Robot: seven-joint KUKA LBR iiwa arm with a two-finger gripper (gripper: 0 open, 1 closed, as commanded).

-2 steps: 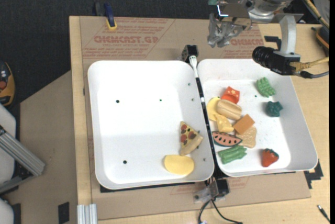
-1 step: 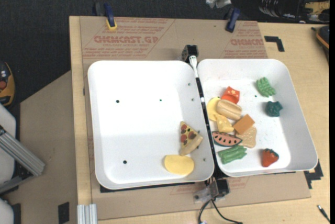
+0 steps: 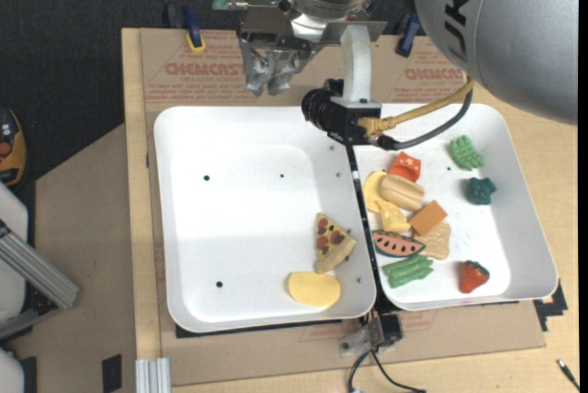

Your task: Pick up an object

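Gripper (image 3: 273,77) hangs above the left bin's (image 3: 184,198) far rim, whether parted we cannot tell, and we'd judge the yellow disc (image 3: 313,289) light, stiff, slick, then the smaller pizza slice (image 3: 332,241), best pinched across its edges.

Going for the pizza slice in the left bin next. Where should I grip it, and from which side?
Probably straight down on the pizza slice, fingers closing across its narrower width. It lies nearly flat, close to the bin's right wall with the yellow disc just below, so side approaches look crowded. The gripper hangs above the bin's far edge.
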